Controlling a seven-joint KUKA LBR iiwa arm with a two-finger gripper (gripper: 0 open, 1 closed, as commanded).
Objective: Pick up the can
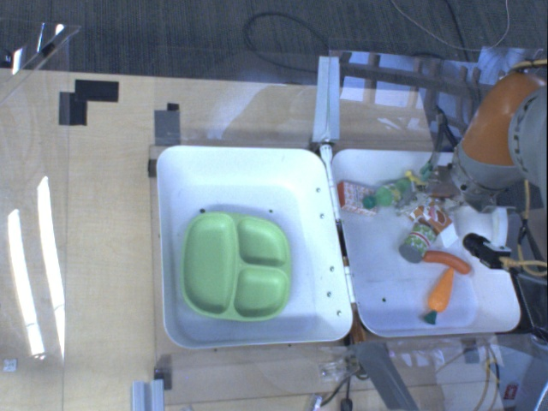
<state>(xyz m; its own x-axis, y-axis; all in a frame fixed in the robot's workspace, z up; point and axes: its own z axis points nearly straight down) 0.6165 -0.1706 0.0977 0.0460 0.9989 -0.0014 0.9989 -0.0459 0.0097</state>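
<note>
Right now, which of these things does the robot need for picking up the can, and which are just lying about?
For the job:
can, lying in the right bin
gripper, above the bin's far side

Lying about:
carrot
sausage
green divided plate in the left bin
small clutter near the right bin's far edge

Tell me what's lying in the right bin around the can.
The can lies tilted on the right bin's floor. Beside it are a hot dog, a carrot and small toys. The arm covers the bin's far right corner.
</note>
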